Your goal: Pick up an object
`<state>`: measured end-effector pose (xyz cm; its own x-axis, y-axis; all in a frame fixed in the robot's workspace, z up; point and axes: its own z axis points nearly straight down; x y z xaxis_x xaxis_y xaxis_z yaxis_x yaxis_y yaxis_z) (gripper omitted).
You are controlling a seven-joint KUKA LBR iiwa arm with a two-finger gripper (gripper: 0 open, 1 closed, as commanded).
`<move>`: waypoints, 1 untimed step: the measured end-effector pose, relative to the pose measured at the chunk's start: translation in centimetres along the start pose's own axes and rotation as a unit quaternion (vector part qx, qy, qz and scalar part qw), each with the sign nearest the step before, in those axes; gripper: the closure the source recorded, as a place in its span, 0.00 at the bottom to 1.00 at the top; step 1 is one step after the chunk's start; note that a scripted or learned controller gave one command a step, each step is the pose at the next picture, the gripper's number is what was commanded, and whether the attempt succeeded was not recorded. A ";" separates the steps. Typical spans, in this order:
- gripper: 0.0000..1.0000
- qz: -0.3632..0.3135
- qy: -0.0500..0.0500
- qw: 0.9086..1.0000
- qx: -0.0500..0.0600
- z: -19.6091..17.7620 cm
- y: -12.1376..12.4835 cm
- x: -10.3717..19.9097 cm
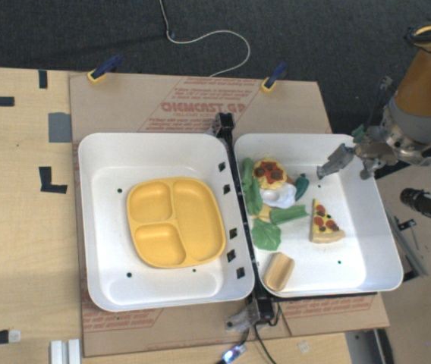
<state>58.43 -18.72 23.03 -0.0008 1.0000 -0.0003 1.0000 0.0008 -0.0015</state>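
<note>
The right bin (379,226) holds several toy foods. A pizza slice (325,224) lies near its middle right. Along the left side are a round topped piece (269,173), a white lump (280,196), a dark green pepper (301,186), a green stick (289,214), a lettuce leaf (266,236) and a tan bread roll (278,271). My gripper (350,166) hangs over the bin's upper right corner, above and to the right of the pizza slice. Its fingers are spread open, with nothing between them.
The left bin (94,203) carries a yellow divided plate (176,222). Both bins rest on a cardboard sheet (193,105) held by clamps at the back. A white cable (200,36) loops over the dark floor behind.
</note>
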 end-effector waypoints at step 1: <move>0.00 0.000 0.000 1.000 0.001 4.4 -0.4 0.4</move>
<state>58.00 -18.34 18.62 -0.0016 1.0000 -0.0003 1.0000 0.0016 -0.0043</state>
